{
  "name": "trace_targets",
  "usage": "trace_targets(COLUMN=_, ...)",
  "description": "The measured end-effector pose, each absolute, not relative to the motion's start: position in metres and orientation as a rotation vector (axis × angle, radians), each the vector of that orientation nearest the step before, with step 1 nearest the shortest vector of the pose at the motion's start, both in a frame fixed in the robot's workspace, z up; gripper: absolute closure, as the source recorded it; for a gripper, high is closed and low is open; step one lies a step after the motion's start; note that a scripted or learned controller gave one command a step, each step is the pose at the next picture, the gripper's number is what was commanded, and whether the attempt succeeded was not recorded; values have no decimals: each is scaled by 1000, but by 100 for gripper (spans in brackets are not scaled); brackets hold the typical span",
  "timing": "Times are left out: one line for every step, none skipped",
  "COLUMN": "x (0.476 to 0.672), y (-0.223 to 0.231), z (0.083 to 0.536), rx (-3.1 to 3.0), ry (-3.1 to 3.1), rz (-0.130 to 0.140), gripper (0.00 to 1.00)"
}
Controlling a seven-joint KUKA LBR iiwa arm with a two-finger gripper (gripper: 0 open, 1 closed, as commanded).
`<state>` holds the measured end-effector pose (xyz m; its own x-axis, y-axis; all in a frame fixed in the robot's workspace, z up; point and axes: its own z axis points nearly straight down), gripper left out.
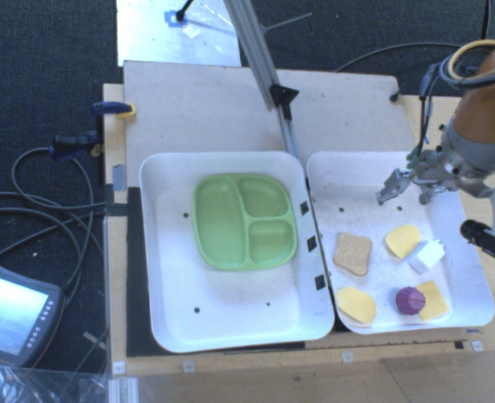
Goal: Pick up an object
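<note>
The right bin (348, 183) holds several small items. A slice of toast (352, 253) lies near its left wall, with a yellow piece (402, 241) and a white block (426, 255) to its right. Along the front edge are another yellow piece (356, 305), a purple object (410, 300) and a third yellow piece (435, 301). My gripper (411, 191) hangs over the bare back part of this bin, above and behind the yellow piece and white block. Its fingers (389, 188) are spread open with nothing between them.
The left bin (168, 300) holds a green divided plate (245, 221). A metal pole (256, 49) slants down to the wall between the two bins. Cables and a teach pendant (13, 309) lie on the floor at the left.
</note>
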<state>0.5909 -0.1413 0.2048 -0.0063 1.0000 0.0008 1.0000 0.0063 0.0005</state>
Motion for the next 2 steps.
trace_targets(x=591, y=-141, z=205, rx=-2216, ry=-2227, rz=-2, gripper=0)
trace_targets(x=597, y=-143, z=145, rx=-2217, ry=-2221, rz=4, gripper=0)
